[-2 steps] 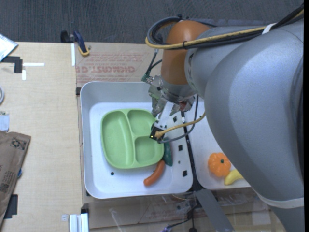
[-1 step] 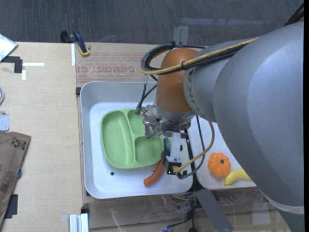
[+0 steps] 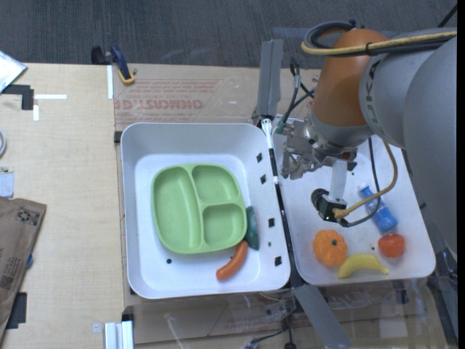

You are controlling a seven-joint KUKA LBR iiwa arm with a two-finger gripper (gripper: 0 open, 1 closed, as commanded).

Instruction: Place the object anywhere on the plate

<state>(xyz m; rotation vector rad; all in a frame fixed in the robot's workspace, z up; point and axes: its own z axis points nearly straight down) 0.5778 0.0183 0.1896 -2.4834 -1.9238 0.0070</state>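
Note:
A green three-compartment plate (image 3: 197,208) lies in the left white bin (image 3: 138,195). Against its right rim rests a dark green vegetable (image 3: 251,228), and an orange carrot-like piece (image 3: 232,261) lies just below it. In the right bin (image 3: 305,264) sit an orange fruit (image 3: 330,245), a yellow banana (image 3: 362,265), a red tomato (image 3: 391,245) and a blue object (image 3: 381,214). My gripper (image 3: 299,166) hangs over the right bin's upper left part, close to the divider between the bins, up and left of the fruit. I see nothing between its fingers.
A black cable end (image 3: 323,203) dangles over the right bin below the wrist. The arm's bulk covers the right bin's far right side. Wooden bench (image 3: 58,195) and a brown cardboard piece (image 3: 18,246) lie left of the bins.

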